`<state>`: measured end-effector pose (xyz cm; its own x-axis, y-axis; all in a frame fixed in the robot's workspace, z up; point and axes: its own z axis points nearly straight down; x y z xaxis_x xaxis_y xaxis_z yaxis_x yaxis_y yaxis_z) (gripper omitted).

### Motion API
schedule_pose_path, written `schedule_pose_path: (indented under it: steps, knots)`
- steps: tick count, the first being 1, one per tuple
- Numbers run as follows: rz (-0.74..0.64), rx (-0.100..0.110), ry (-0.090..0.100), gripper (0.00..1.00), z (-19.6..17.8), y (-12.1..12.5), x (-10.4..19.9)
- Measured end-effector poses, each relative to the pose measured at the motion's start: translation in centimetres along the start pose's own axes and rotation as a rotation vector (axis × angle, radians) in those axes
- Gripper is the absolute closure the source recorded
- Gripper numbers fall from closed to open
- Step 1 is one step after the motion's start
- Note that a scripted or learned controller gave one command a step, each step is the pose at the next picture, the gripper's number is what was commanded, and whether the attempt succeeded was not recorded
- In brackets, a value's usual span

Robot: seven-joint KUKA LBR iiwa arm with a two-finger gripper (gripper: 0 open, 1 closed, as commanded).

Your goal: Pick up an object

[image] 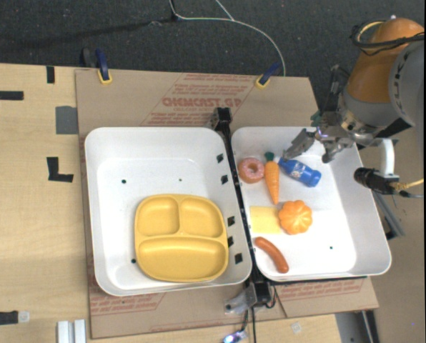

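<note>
The right bin (356, 252) holds a blue bottle (299, 171) lying on its side, a pink donut (251, 170), a carrot (271, 181), an orange pumpkin-like fruit (294, 216), a yellow cheese slice (263, 220) and a red sausage (271, 254). My gripper (313, 148) hangs over the bin's back right part, just above and behind the blue bottle. Its fingers are spread open, one toward the left and one toward the right, with nothing between them.
The left bin (106, 191) holds a yellow divided plate (181, 238). A black divider (231, 184) runs between the bins. Clamps hold the cardboard base (191, 98) at the back. The arm's orange band (381, 56) rises at the upper right.
</note>
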<state>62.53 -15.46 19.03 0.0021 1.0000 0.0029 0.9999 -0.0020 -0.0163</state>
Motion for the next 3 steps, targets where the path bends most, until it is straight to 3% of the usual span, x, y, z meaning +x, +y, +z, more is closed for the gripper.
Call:
schedule_pose_path:
  steps: [1,2,3]
  knots:
    - [-0.003,-0.012,-0.002,0.00,-0.8,0.3,0.1]
    - [-0.004,-0.007,-0.002,0.00,5.7,0.1,0.7]
    - [-0.002,-0.039,-0.014,0.00,8.0,0.8,0.2]
